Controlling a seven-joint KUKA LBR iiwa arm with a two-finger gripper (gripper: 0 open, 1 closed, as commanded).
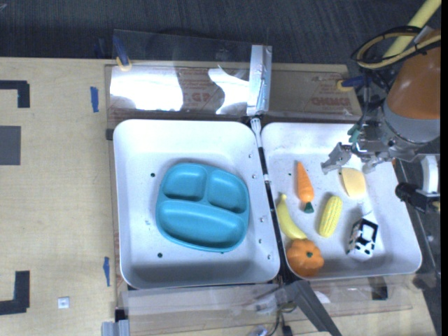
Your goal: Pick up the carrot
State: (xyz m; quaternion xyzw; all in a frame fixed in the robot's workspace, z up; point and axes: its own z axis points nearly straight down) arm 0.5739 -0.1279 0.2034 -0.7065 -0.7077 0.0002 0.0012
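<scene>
White plastic makes up the two shallow bins on the tabletop (56,187): the left bin (133,145) carries a blue divided plate (203,205), and the right bin (406,257) carries all the toy food. Grey with an orange band, the arm (416,93) comes in over the right bin's upper right corner, and its hand (357,156) hangs over the bin's upper middle with the two metal fingers (334,161) spread apart and nothing between them. Below the hand lie a pale yellow block (353,183), a corn cob (330,215), a banana (288,219), a small pumpkin (306,256) and a black-and-white cow figure (362,236). Smallest of what matters, the carrot (303,182) lies near the bin's left wall, to the left of the hand and a little lower in the view, apart from it. Its long axis runs nearly up and down the view, the orange tip toward the top and the green end toward the bottom, close to the banana's upper tip. By my judgement the coming move turns on a shift leftward and a descent, with the fingers closing across the carrot's narrow width, not along its length.
</scene>
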